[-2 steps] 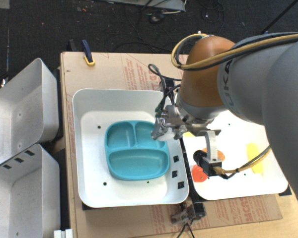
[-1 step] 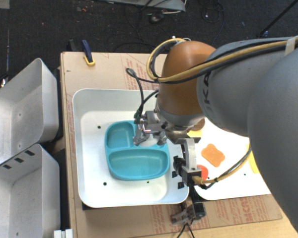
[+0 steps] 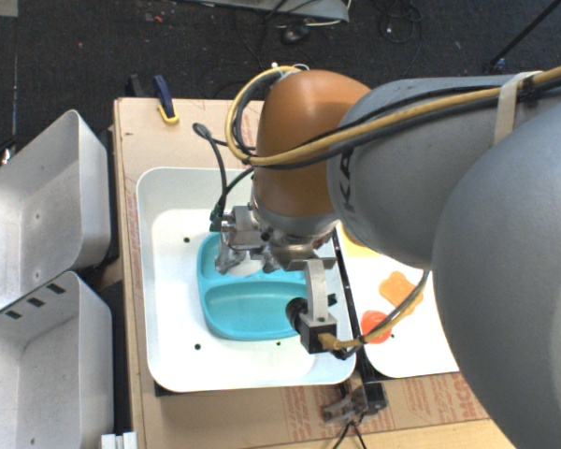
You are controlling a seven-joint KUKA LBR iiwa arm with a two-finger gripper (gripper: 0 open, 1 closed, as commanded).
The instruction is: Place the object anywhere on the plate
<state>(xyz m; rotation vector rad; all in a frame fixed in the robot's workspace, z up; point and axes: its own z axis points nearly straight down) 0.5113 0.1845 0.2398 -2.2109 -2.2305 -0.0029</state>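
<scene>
While the arm reaches in from three o'clock, one fixed camera looks down on the bench at a slant.

Camera view: two shallow white bins sit side by side on a tan bench top [image 3: 131, 138], with dark floor and cables beyond at twelve o'clock.

Arm: the grey KUKA arm [image 3: 486, 213] fills the three o'clock side, its orange band [image 3: 304, 148] rounded above the wrist, with yellow and black cables looping over it.

Gripper: the gripper [image 3: 248, 251] hangs below the orange band, low over the upper edge of the plate; whether anything sits between its tips cannot be told, as the wrist hides them.

Plate: a light blue plate [image 3: 248, 309] lies in the left bin [image 3: 168, 279], toward that bin's centre, its twelve o'clock rim under the gripper.

Object: an orange piece [image 3: 395, 290] lies in the right bin [image 3: 421, 354], at three o'clock from the plate and well apart from it, partly covered by the arm.

Second piece: a red piece [image 3: 374, 325] lies just beside the orange one, at its seven o'clock, in the same bin, crossed by a yellow cable.

Camera mount: a black block [image 3: 315, 330] hangs from the wrist over the plate's three o'clock edge.

Spare trays: two white trays [image 3: 37, 223] stand off the bench at nine o'clock.

Clamp: a blue and yellow clamp [image 3: 165, 101] grips the bench edge at eleven o'clock.
</scene>
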